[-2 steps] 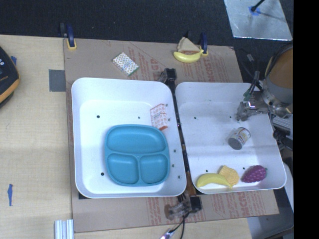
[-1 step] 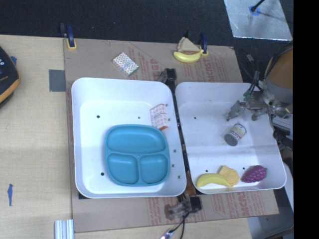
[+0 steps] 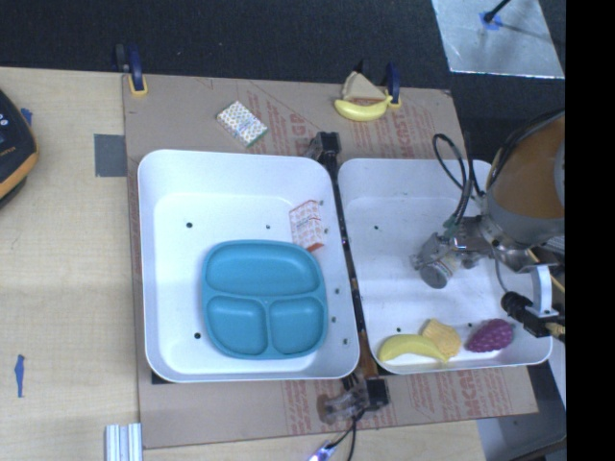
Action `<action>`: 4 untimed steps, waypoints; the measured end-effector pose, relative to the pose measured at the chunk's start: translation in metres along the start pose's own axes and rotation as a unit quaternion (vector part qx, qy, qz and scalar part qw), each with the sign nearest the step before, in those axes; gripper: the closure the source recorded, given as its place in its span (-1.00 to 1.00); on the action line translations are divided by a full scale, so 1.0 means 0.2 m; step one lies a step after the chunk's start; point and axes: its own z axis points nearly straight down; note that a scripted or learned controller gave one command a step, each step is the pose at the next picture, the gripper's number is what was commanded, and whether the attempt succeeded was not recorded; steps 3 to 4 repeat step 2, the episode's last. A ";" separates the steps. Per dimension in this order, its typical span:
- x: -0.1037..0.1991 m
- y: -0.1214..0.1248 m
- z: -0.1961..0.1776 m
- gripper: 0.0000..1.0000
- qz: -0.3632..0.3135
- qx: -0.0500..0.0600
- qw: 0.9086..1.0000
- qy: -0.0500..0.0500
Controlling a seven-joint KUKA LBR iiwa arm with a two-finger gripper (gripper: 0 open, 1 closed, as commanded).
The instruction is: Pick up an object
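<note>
Risk was judged greatest from a missed descent, since the gripper (image 3: 434, 269), its state not discernible, hung over bare bin floor with the banana (image 3: 411, 350) well below-left of it against the bin wall.

Looks like a robotics lab: cardboard sheet (image 3: 423, 123) clamped to a wooden tabletop (image 3: 58, 286), two white bins (image 3: 154, 176) side by side, loose black cables (image 3: 452, 161)
</note>
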 end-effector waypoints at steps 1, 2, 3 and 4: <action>-0.01 0.00 -0.05 1.00 -0.001 0.000 1.000 -0.001; 0.36 0.41 -0.16 1.00 -0.001 -0.002 1.000 0.000; 0.36 0.41 -0.16 1.00 -0.001 -0.002 1.000 0.000; 0.36 0.41 -0.16 1.00 -0.001 -0.002 1.000 0.000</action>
